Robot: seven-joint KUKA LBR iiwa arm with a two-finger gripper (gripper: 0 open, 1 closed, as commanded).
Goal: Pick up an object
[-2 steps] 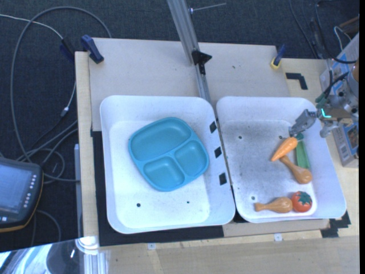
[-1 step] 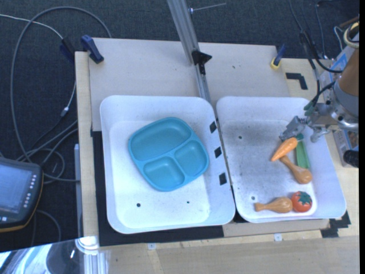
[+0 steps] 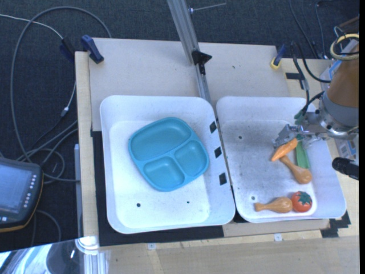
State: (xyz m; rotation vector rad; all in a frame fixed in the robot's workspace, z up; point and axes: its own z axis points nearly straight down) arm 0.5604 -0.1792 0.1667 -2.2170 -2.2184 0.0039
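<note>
Seen from above at a slant: two shallow white bins side by side on a pale bench. In the left bin (image 3: pixel 114 153), centre-left of the frame, a blue divided plate (image 3: pixel 168 153) with three compartments, lying flat and tilted a little. In the right bin (image 3: pixel 251 124), toward the right edge of the frame, a small cluster of toy food: an orange carrot (image 3: pixel 284 150) lying at a slant, a green piece (image 3: pixel 301 156) just beside it, a tan drumstick (image 3: pixel 296 170) just below, and near the bin's lower edge a second drumstick (image 3: pixel 274 205) touching a red tomato (image 3: pixel 303 202) with a green top. Reaching in from the right, the grey arm with its orange band, the gripper (image 3: pixel 292 133) low over the upper end of the carrot. Metal fingers (image 3: pixel 283 136) seemingly close to or touching the carrot, but too small and cluttered to tell whether spread, narrow, or closed on anything. Judged from this: approach to the carrot made, grasp not confirmed, every object apparently resting on a bin floor. Left to do, by this reading: closing on one item and raising it clear of the bin.
</note>
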